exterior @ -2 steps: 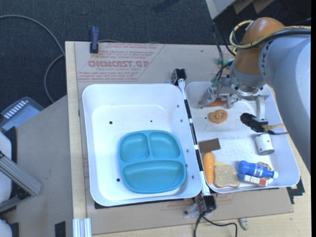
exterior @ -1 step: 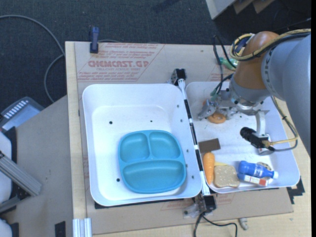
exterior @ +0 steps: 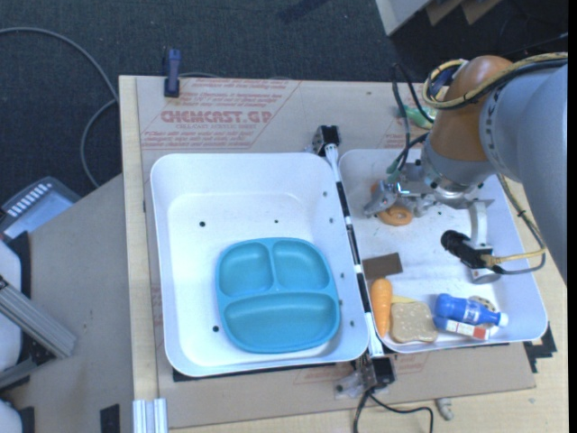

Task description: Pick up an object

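Note:
My gripper [exterior: 398, 197] hangs low over the upper part of the right bin [exterior: 516, 242], reaching in from the right. Directly below it, partly covered, lies a small round orange-brown piece [exterior: 395, 216]. Whether the gripper touches it is unclear. Further toward the front of this bin lie a brown square tile [exterior: 382, 265], an orange carrot [exterior: 382, 303], a slice of bread [exterior: 413, 322] and a blue-and-white bottle [exterior: 465, 315] on its side.
The left bin [exterior: 180, 197] holds a blue divided plate [exterior: 277, 293] toward its front. A narrow ridge with black clips [exterior: 346, 215] separates the two bins. The arm's grey body [exterior: 532, 124] covers the right bin's far right corner.

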Controlling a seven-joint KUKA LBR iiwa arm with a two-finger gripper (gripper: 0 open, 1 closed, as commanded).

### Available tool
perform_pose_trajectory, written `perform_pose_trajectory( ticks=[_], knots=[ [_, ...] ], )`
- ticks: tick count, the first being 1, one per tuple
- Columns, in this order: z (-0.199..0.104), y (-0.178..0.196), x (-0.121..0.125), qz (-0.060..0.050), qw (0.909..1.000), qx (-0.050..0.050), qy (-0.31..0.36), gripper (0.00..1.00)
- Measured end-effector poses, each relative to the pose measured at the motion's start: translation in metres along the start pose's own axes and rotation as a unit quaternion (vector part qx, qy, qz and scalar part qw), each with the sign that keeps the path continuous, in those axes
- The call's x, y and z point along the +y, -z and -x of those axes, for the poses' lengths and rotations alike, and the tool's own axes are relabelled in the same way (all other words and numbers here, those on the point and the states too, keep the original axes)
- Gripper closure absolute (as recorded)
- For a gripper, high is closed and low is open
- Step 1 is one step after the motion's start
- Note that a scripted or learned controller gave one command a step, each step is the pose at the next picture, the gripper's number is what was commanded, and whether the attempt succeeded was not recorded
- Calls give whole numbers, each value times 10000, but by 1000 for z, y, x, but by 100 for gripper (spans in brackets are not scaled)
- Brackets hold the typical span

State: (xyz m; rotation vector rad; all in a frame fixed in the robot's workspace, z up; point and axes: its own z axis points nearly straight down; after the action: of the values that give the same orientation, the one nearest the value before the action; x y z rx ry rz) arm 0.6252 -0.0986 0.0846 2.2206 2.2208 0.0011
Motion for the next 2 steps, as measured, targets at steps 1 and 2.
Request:
perform_pose_trajectory(
  ticks=[1, 2],
  knots=[
    [-5, 0, 21, 2, 10000, -1, 4, 0],
    [6, 0, 25, 3, 10000, -4, 0, 0]
  ],
)
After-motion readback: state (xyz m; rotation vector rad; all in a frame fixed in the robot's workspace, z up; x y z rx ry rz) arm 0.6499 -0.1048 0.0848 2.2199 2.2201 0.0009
